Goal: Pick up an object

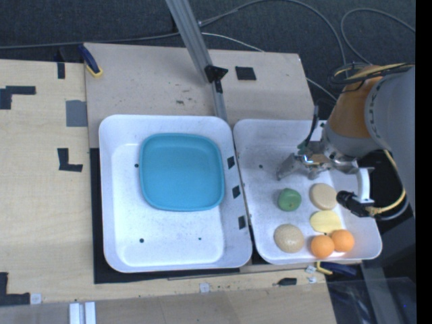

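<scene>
Objects for the pick lie in the right bin (pixel 260 137), clustered toward its lower end, and your gripper (pixel 291 167) hovers over the bare upper part of that same bin with nothing between its fingers. You can see one finger (pixel 285 170) reaching out toward nine o'clock, and the claw looks spread, not clamped on anything. From the claw, the green round piece (pixel 289 199) sits at about six o'clock, near but apart from the fingertip. The tan oval piece (pixel 323 195) lies at about four o'clock from the claw, just beside the wrist, its long axis running roughly from ten to four o'clock. Below it, the yellow piece (pixel 325 221) touches it or nearly so, its long axis close to the three-to-nine line. The beige round piece (pixel 289 237) lies farther down at six o'clock, and two orange balls (pixel 333 243) sit side by side, touching, at about five o'clock near the bin's lower rim. The round pieces show no clear pointing direction. In the left bin (pixel 115 181), at nine o'clock from the claw and well apart from it, you have a blue plate (pixel 181 171) lying flat.
</scene>
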